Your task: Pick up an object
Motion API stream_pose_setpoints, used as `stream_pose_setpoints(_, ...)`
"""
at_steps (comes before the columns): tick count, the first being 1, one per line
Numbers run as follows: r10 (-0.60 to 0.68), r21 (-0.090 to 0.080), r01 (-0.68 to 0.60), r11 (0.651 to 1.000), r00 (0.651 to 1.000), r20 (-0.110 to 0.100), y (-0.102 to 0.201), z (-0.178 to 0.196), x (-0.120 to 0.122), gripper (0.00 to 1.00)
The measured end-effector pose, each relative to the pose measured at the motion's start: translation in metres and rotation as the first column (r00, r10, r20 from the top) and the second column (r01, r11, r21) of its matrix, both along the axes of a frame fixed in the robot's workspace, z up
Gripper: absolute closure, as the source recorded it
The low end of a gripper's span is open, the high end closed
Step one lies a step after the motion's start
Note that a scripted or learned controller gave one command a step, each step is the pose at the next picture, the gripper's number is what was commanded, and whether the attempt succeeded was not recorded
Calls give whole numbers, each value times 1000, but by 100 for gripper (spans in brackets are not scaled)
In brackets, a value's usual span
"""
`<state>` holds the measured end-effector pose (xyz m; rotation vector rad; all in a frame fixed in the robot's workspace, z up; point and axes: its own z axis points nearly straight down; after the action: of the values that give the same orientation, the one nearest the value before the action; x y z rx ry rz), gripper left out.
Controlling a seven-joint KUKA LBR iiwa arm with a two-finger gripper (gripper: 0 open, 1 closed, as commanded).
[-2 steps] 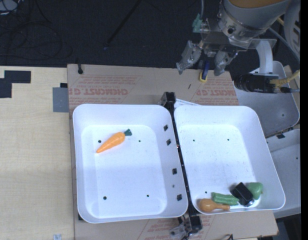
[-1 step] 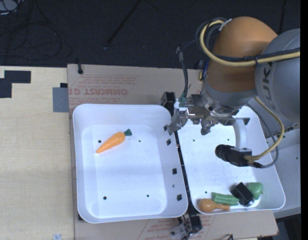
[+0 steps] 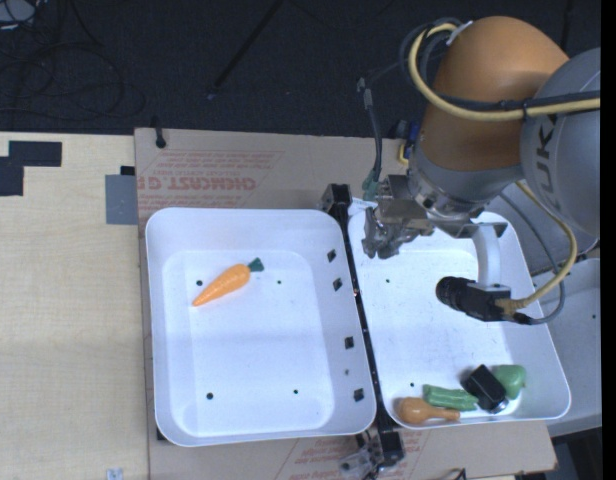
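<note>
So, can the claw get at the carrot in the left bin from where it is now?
Probably yes. The carrot lies alone on the open floor of the left bin, away from the walls. The claw hangs over the right bin's upper left corner, beside the divider, so it would need to cross that.

Grey arm (image 3: 573,118) with orange band (image 3: 493,63), looped yellow cable (image 3: 428,78)

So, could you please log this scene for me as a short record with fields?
left bin: one carrot, upper left part
right bin: green toy, black block, orange toy, all at the near edge
gripper: over the right bin's far left corner, apart from the toys
held: nothing seen
</note>
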<state>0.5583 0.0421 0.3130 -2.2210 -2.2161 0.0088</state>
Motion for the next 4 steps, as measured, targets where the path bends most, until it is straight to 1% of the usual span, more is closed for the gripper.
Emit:
stream_pose_setpoints(1,8,3,-8,1000,1000,9,47,58,-44,100)
stream_pose_setpoints(2,10,5,-11,1000,1000,15,105,165,-57,100)
stream_pose_setpoints(3,14,5,-14,1000,1000,9,190,228,-84,100)
stream_pose_setpoints(4,-3,-2,3,1000,1000,4,139,224,-31,100)
